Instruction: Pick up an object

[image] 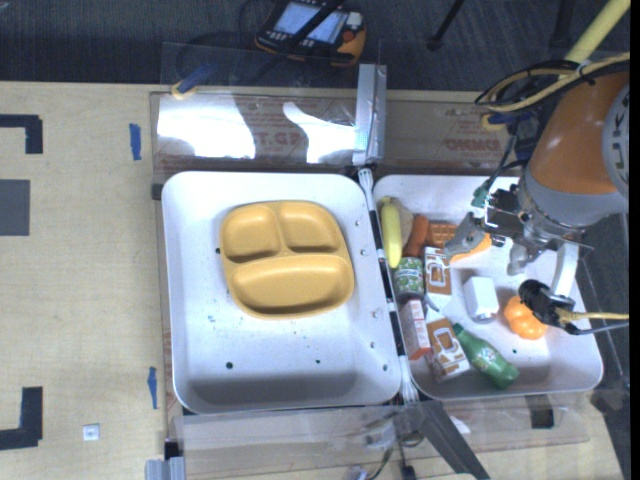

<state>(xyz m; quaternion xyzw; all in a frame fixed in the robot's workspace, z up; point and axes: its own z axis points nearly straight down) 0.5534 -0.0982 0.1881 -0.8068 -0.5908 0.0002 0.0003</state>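
My gripper (508,246) hangs over the upper right part of the right bin (580,368), below the grey and orange wrist. Just under it lie a white block (481,297) and an orange fruit (520,322). A small orange piece (467,245) lies right beside the gripper on its left. Along the bin's left side are a banana (391,231), a green can (408,278), a small carton (436,272) and a brown tube (413,321). A juice box (446,347) and a green bottle (487,357) lie toward the front.
The left bin (200,348) holds a yellow divided plate (287,258) in its middle. A ridge (385,298) where the two bin walls meet separates the bins. A handheld controller (308,26) sits beyond the bench at the back.
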